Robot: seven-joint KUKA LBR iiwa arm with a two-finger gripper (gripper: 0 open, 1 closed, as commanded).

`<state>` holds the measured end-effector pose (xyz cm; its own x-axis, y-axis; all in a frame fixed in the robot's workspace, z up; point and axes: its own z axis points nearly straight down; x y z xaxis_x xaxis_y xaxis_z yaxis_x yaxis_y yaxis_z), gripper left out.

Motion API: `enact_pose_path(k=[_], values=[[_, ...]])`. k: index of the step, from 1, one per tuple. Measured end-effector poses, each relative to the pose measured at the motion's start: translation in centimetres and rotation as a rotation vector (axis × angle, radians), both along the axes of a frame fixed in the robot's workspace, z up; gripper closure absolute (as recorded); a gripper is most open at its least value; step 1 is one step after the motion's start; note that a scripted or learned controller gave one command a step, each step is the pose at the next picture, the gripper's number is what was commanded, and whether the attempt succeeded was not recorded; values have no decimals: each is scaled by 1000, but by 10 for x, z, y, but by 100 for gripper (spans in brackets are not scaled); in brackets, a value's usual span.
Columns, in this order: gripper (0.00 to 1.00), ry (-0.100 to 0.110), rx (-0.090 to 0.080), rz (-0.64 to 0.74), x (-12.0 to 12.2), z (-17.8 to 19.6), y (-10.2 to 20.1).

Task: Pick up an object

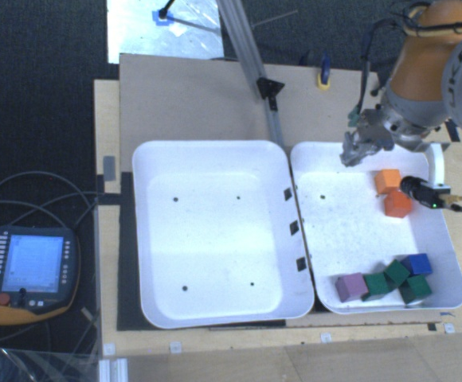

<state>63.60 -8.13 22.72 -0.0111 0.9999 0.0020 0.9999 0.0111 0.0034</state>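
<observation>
The right bin (326,213) holds several small blocks. Two orange blocks (387,181) (397,204) lie near its far right side. Along its near edge sit a purple block (349,286), green blocks (377,284) (413,290) and a blue block (416,264). My gripper (357,151) hangs over the bin's far edge, left of the orange blocks and apart from them. Nothing shows between its fingers.
The left bin (215,229) stands beside the right one. A metal pole (247,46) slants across the bench at the back. A teach pendant (28,273) with cables lies on the floor at the left. A black fitting (422,189) sits by the orange blocks.
</observation>
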Motion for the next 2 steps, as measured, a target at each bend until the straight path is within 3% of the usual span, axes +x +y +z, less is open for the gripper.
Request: enact_pose_path(k=[1,2], values=[[100,0,0,0,14,0,51],[100,2,1,-1,7,5,102]])
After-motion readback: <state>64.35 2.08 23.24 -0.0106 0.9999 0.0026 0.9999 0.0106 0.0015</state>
